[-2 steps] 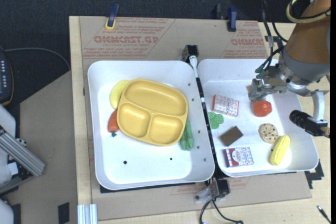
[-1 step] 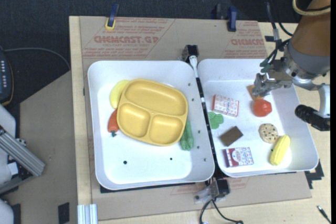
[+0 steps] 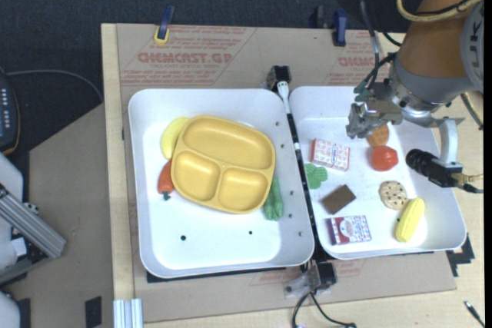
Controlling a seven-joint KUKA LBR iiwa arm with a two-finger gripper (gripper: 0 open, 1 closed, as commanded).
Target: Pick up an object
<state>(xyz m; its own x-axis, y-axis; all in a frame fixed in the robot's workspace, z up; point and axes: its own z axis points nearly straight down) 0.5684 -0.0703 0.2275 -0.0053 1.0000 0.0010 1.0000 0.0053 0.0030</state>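
My gripper point(image 3: 367, 120) hangs over the back of the right bin point(image 3: 450, 236). Just below and right of it lies a small orange-brown piece point(image 3: 377, 137), partly covered by the gripper; whether they touch is unclear. Nearby in the same bin are a red tomato point(image 3: 383, 158), a cookie point(image 3: 393, 194), a yellow fruit point(image 3: 410, 219), a brown block point(image 3: 337, 199), a red-and-white box point(image 3: 330, 154), a second small box point(image 3: 349, 230) and a green piece point(image 3: 316, 174).
The left bin point(image 3: 154, 242) holds a yellow divided plate point(image 3: 223, 164), a yellow item point(image 3: 172, 137), an orange-red vegetable point(image 3: 165, 179) and a green vegetable point(image 3: 274, 201). A black cylinder on the arm point(image 3: 429, 167) reaches over the right bin's right side.
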